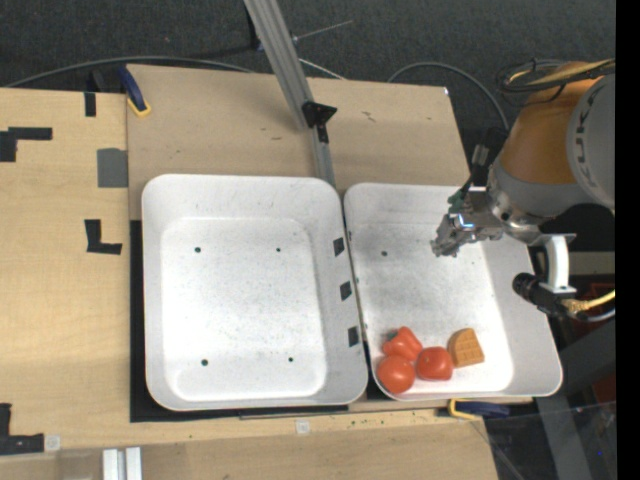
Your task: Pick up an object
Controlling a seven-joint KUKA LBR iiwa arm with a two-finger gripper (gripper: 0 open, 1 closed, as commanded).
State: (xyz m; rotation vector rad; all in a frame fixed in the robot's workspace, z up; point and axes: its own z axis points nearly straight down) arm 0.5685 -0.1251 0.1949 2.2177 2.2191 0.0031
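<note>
**Red pieces and a tan block wait at the near rim of the right bin**

Nearest the camera, at the six o'clock end of the right bin (520, 308), sits a small cluster: three red pieces (412, 358) bunched together and touching one another, with a tan, bread-coloured block (466, 347) just beside them at their three o'clock. All four rest on the bin floor, close to its near wall.

My gripper (455, 236) hangs over the same bin, well apart from that cluster, toward the twelve o'clock half and near the bin's three o'clock side. It points down at a bare, speckled patch of floor. Nothing shows between my fingers; whether they are spread or closed I cannot tell, since the tips are small and blurred from this angle.

My wrist, with its orange band (545, 138), comes in from three o'clock above the bin's far corner.

At nine o'clock lies the left bin (160, 268), its rim touching the right bin's along the middle. A grey metal bar (285, 53) slants in from twelve o'clock over the wooden bench (220, 118).
</note>
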